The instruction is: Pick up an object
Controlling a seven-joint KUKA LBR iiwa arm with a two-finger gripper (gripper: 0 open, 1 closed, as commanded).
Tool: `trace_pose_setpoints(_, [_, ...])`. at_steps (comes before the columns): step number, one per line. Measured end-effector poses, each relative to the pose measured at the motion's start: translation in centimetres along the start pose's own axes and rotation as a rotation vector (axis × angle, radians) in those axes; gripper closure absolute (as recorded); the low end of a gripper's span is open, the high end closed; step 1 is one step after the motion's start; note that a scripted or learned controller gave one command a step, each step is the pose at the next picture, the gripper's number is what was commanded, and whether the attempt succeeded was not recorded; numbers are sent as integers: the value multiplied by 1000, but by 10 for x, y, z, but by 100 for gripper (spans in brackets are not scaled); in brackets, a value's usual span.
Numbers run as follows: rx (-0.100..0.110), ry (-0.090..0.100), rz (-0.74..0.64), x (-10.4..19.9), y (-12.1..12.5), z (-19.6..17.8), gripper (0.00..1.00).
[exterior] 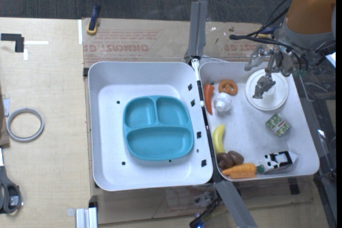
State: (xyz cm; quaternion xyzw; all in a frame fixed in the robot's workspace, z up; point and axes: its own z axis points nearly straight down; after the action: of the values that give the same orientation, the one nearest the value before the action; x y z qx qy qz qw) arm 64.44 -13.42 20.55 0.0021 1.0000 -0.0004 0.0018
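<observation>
Objects for picking lie in the right bin [310, 136]; you have eight there. Readable writing is scarce: the cardboard [128, 40] behind the bins carries red print, seen mirrored and too faint for you to make out. The small green-and-white carton [277, 125] and the black-and-white carton [278, 161] bear patterns, but you cannot read them. Count one orange pretzel-shaped ring [228, 86], one carrot [208, 99] along the left wall, one white lump [222, 102], one banana [218, 138], one brown piece [230, 158], one orange piece [239, 170] at the near edge, plus the two cartons. One white round dish [267, 94] sits at the far right of that bin. The gripper [263, 86] hangs over this dish; you cannot tell its grip. The left bin [101, 131] holds one blue divided plate [158, 128]. On the bench to the left lies one grey ring [24, 124].
</observation>
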Motion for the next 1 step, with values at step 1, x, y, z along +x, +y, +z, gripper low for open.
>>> trace_pose_setpoints(1, [-1, 2, -26, 72, -47, 93, 0])
